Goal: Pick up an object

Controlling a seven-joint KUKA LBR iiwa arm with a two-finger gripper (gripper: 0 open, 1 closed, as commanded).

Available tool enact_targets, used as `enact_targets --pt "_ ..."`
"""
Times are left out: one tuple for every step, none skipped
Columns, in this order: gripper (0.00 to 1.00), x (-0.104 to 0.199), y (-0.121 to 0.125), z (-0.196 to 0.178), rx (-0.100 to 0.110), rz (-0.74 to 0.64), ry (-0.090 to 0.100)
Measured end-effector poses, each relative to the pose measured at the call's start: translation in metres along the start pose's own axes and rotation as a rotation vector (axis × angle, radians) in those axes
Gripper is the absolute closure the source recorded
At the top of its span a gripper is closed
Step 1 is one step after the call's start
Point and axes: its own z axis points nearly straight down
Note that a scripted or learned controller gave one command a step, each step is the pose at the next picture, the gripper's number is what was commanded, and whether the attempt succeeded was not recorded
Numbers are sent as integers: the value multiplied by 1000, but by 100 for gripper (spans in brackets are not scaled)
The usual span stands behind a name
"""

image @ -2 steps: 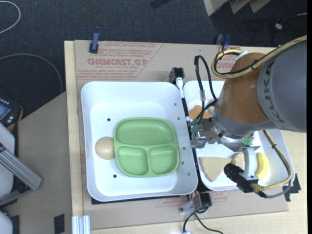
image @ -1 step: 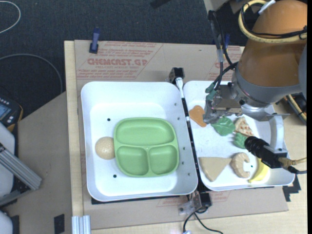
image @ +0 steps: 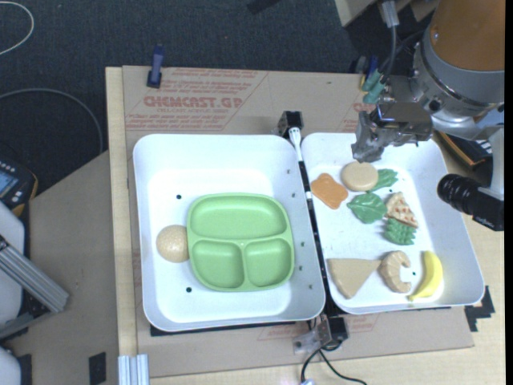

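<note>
The arm [image: 469, 46] enters from the upper right of the camera view, its broad orange band uppermost and a grey collar beneath it. From the collar the wrist [image: 409, 107], a darker block fitted with cables and small connectors, extends leftward and downward. The tool [image: 367, 152] hangs from the wrist, pointing down, low over the far end of the right-hand side of the bench. Its metallic tip is small and dark against the white beneath.
</note>
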Motion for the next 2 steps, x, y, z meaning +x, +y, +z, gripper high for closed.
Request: enact_targets --pt "100 -4 -4 107 27 6 -5" --pt "100 47 0 -19 1 -2 1"
